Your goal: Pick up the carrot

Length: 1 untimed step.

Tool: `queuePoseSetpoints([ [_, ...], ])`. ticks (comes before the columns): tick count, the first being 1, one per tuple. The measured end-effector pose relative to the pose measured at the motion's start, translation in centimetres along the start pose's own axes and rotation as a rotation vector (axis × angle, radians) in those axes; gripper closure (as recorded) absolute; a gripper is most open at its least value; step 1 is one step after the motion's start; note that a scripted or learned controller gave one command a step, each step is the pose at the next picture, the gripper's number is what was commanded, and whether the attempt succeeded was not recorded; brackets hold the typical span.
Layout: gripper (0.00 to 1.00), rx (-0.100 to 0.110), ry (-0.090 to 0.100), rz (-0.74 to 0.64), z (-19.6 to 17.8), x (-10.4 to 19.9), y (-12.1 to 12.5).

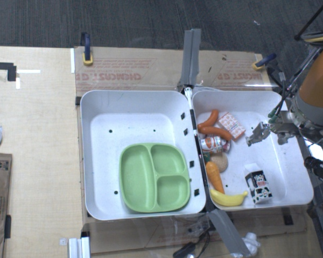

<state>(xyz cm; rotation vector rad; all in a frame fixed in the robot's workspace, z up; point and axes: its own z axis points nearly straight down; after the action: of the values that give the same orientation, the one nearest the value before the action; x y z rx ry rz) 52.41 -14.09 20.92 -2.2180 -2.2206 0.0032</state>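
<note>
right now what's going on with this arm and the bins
A robot arm reaches in from the right over the right bin, its tool hovering above the bin floor with nothing between its fingers. The carrot it is after lies near the bin's left wall, next to a banana, untouched. The left bin holds a green divided plate.

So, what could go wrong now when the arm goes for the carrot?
1. The carrot lies against the right bin's left wall, so a finger may hit the wall.
2. It is crowded: the banana touches its tip, and a can and a round brownish item sit at its top. The gripper might catch one of those instead.
3. Two sausages nearby look carrot-coloured and could be mistaken for it.
</note>
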Motion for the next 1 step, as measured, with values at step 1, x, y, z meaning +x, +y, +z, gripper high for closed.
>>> queuePoseSetpoints([
  [1, 0.0, -0.002, 0.0, 0.179, 10.44, 4.84, -1.92],
])
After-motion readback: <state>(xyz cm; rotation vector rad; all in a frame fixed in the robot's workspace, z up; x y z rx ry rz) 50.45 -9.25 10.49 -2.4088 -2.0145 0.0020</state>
